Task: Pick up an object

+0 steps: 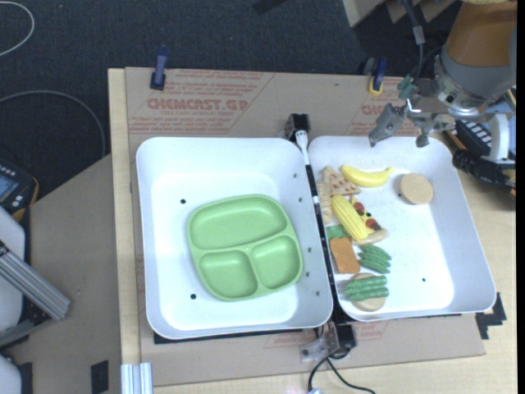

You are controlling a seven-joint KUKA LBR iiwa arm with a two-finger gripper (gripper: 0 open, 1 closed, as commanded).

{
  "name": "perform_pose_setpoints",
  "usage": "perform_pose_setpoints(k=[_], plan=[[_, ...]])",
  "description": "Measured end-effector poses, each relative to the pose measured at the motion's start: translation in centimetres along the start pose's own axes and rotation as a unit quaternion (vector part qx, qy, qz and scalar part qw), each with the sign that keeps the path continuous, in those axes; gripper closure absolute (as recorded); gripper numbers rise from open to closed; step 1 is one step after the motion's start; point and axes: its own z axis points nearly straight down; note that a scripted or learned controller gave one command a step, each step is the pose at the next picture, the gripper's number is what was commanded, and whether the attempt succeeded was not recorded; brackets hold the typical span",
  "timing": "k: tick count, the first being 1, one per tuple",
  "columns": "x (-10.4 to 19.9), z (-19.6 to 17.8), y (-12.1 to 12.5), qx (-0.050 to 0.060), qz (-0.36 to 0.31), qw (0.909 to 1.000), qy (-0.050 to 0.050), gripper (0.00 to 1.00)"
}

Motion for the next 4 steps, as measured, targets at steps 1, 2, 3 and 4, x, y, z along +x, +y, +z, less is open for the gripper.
perform_pose_setpoints(k=[1, 2, 3, 4], plan=[[6.2, 8.3, -5.8, 0.005, -0.002, 1.0, 0.002, 0.0], [11.3, 7.9, -12.8, 0.003, -0.001, 1.0, 0.001, 0.0], [20.3, -6.2, -15.5, -0.003, -0.002, 1.0, 0.0, 0.0], [27.9, 6.5, -15.5, 0.002, -0.002, 1.0, 0.001, 0.0]])
